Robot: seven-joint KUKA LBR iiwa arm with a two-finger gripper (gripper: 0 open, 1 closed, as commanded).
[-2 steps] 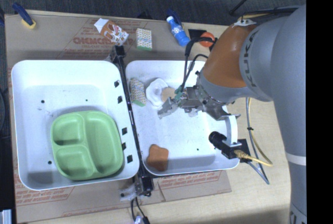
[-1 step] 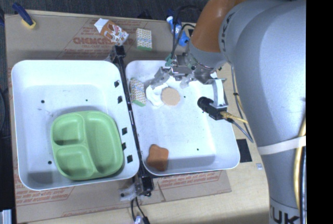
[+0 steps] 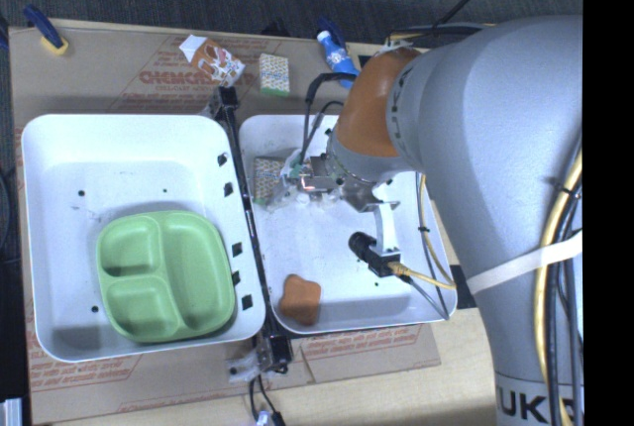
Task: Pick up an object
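Observation:
My gripper [image 3: 300, 180] reaches down into the upper left part of the right bin [image 3: 342, 315], under the grey arm with its orange band. Right beside it, on its left, a small patterned packet [image 3: 266, 178] lies against the bin's left wall. A brown, bread-like lump [image 3: 300, 300] rests at the near edge of the same bin, well apart from the gripper. A black part with a yellow cable [image 3: 369, 254] hangs off the wrist over the bin's middle.
The left bin [image 3: 59, 157] holds a green divided plate [image 3: 165, 273]. Behind the bins, on the cardboard, lie a snack wrapper [image 3: 212, 61] and a small green-white packet [image 3: 274, 74]. Blue clamps [image 3: 336, 52] sit at the back edge.

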